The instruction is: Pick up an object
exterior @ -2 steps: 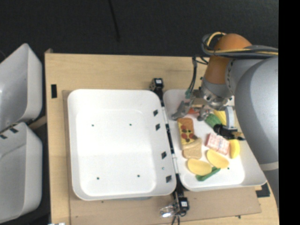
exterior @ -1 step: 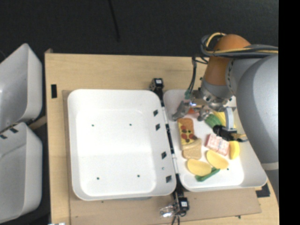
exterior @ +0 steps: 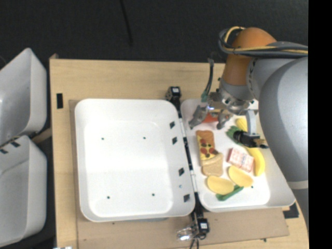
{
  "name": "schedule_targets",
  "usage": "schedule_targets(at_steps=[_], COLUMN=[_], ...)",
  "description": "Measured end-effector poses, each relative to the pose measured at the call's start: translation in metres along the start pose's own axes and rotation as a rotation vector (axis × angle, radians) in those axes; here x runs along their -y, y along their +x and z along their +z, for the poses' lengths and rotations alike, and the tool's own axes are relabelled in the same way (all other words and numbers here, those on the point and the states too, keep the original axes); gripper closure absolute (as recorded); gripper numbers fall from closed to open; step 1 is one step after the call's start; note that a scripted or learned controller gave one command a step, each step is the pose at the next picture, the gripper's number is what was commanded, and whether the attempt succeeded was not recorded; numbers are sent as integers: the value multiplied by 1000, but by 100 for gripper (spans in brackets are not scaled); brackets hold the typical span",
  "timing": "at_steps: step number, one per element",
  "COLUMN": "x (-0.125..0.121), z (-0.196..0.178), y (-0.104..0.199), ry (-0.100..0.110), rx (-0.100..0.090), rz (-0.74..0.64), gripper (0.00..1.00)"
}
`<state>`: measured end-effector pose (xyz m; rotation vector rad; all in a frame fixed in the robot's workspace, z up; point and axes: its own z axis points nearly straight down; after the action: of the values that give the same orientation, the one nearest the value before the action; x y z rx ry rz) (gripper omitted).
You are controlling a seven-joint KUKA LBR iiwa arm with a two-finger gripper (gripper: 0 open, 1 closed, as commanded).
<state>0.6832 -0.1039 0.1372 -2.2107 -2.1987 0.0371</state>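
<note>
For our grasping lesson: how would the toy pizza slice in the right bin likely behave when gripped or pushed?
The pizza slice looks flat and moulded, so probably stiff and light. Lying flat, it should slide, not roll. It seems to touch the bread slice, so a push may shift both.

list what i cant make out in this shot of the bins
- Red thing under the pincer: mostly covered by it, so what it is stays unclear.
- Right bin: its right side is hidden behind the grey arm.
- Green thing: mostly under the yellow pieces.
- Pink packet: print too small to read.
</note>
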Motion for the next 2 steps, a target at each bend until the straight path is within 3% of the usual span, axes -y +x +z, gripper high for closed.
schedule_targets(at_steps=[1,2], x=[-1,-1], z=[31,17], y=[-8,-11], ry=[15,17], rx=[-1,3], rz=[7,4], gripper=[0,100])
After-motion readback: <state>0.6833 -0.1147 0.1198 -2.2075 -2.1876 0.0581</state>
